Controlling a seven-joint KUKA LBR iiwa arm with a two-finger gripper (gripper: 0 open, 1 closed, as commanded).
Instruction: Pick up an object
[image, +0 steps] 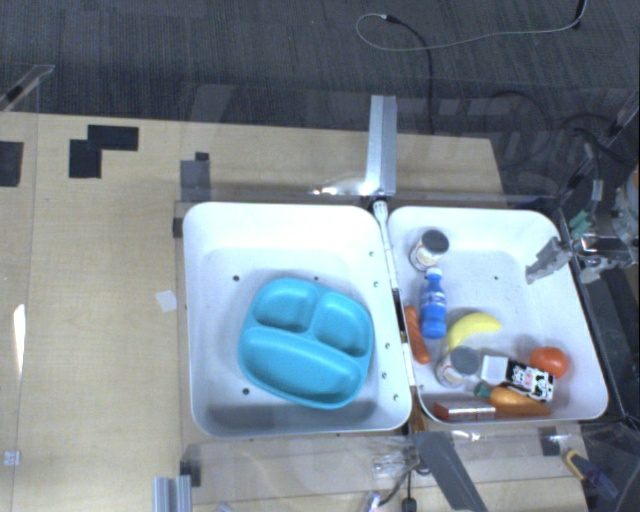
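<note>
Arm poised at the right bin's far edge, nothing taken yet.
The yellow plastic banana lay mid-bin in the shallow white right-hand bin, just right of the blue bottle; probably light, stiff and slick, best gripped across its middle. The jaws hovered right of it at the rim, apparently empty; open or closed, I could not tell.

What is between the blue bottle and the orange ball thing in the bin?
In the camera view, the yellow banana lies between the blue bottle and the orange ball.
</note>
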